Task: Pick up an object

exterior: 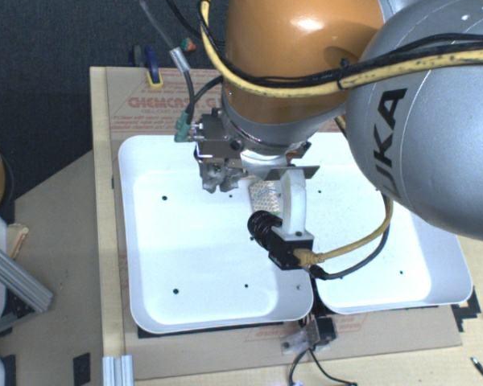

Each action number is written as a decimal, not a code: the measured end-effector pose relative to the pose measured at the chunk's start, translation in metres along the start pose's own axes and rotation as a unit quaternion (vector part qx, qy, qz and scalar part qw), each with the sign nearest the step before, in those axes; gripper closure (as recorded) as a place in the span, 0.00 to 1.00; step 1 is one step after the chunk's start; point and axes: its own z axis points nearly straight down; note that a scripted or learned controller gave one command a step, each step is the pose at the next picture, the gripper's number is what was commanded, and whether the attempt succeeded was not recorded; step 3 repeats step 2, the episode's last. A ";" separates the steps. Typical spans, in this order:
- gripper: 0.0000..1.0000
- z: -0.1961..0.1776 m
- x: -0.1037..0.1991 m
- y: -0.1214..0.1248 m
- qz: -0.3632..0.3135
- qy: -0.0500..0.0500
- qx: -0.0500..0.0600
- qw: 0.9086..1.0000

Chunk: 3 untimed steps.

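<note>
the tool (pixel 217 182) hangs over the left bin (pixel 157 288) toward 12 o'clock, beside a speckled object (pixel 266 193); grip state unclear.

**Bright overhead light, hot glare on the orange band**

Strong, even light from above. Hard white highlight on the orange band (pixel 294 39), a second softer sheen across the grey arm (pixel 435 127). Left bin (pixel 157 240) close to blown out, its floor nearly featureless, faint grey shading toward the near rim. Soft, short shadow under the wrist, spilling onto the bin floor around the gripper (pixel 217 179). Dark cloth at top left swallowed almost to black, little detail. Arm close to the lens, slightly soft at its upper edge; bin rims and bench edge (pixel 105 215) sharper. Mild grain in the shadows. Colours warm, contrast high.
</note>
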 end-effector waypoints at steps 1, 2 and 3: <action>1.00 0.090 -0.001 -0.003 0.002 -0.005 0.010 1.000; 1.00 0.075 0.000 -0.002 0.001 -0.002 0.005 1.000; 1.00 0.075 0.000 -0.002 0.001 -0.002 0.005 1.000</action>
